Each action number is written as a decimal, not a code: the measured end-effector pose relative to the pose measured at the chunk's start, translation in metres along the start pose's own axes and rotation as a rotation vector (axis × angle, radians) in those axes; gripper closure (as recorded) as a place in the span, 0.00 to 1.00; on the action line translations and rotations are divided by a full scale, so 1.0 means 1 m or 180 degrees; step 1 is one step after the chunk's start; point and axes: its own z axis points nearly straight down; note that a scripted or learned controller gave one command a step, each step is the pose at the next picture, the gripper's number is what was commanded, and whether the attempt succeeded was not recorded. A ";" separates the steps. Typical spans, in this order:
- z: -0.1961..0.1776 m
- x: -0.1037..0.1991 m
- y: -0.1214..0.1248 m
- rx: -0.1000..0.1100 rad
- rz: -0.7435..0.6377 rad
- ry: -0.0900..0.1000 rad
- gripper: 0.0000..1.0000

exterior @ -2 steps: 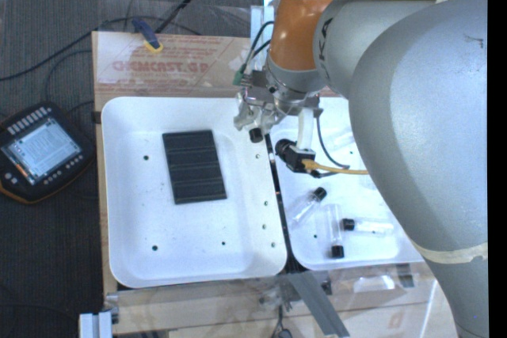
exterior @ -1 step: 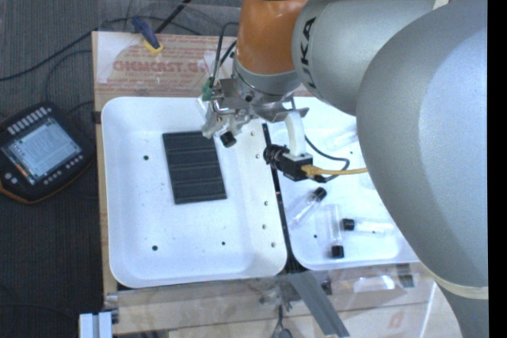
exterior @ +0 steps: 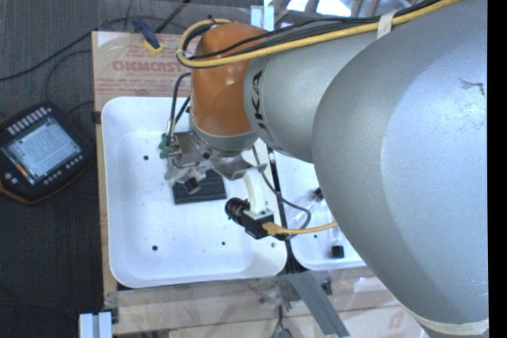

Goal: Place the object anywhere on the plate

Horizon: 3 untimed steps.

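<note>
Nearest the lens: one grey arm (exterior: 380,138), hiding most of the right bin (exterior: 310,259). On the visible strip of that bin's floor lies one small dark item (exterior: 337,251). I cannot tell what it is.

Next out: the left bin (exterior: 135,202), white, with a few dark specks on its floor. Near its middle lies one flat dark square, which I take to be the plate (exterior: 212,191). The gripper (exterior: 188,174) sits low over the plate's left part, under the orange band (exterior: 222,83). I cannot tell the claw's state, as the wrist body blocks my view.

Object: I cannot pick it out with certainty. A dark bit at the gripper tip, against the plate, may be it or may be claw hardware.

Step, my judgement: at the plate, either setting down or just short of it. The next move calls for confirming the release and then a straight lift clear, without dragging the plate.

Farther: one printed cardboard sheet (exterior: 131,71) behind the bin; one handheld pendant (exterior: 41,150) well off to the left.

Count: bins 2, arm 1, gripper 1, plate 1.
</note>
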 end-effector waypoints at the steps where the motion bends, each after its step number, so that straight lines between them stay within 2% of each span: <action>1: -0.035 0.030 -0.038 -0.0005 -0.0682 -0.0002 1.00; 2: -0.069 0.020 0.016 -0.0017 -0.2056 -0.0005 1.00; 3: -0.031 0.021 0.057 -0.0016 -0.2417 -0.0009 1.00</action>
